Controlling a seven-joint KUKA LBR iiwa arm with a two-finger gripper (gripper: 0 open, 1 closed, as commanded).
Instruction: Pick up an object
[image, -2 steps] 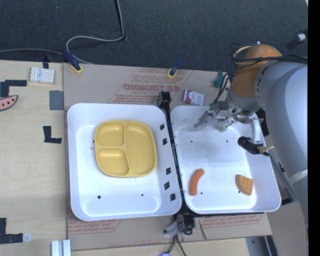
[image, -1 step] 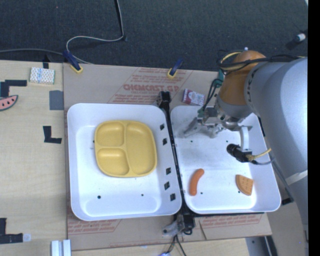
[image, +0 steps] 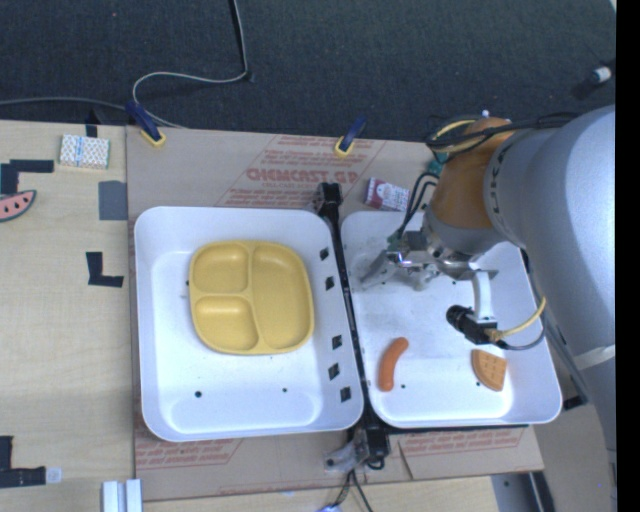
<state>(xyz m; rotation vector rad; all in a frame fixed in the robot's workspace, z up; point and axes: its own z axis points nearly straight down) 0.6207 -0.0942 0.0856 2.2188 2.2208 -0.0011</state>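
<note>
Desk clutter around the left bin

The left bin (image: 160, 330) holds a yellow divided plate (image: 250, 296). Up and left of that bin, yellow clips (image: 148, 127) pin the cardboard sheet (image: 250, 170); farther left on the desk (image: 60, 300) lie a small patterned packet (image: 84, 151) and black tape marks (image: 102, 272).

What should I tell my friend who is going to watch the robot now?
Gripper: low in the right bin, near its back left; nothing seen between the jaws, open or shut unclear.
Things: orange sausage and tan cracker lie near the right bin's front. Yellow divided plate sits in the left bin.
Done: nothing picked up yet.
Left: grab one object and lift it.
</note>
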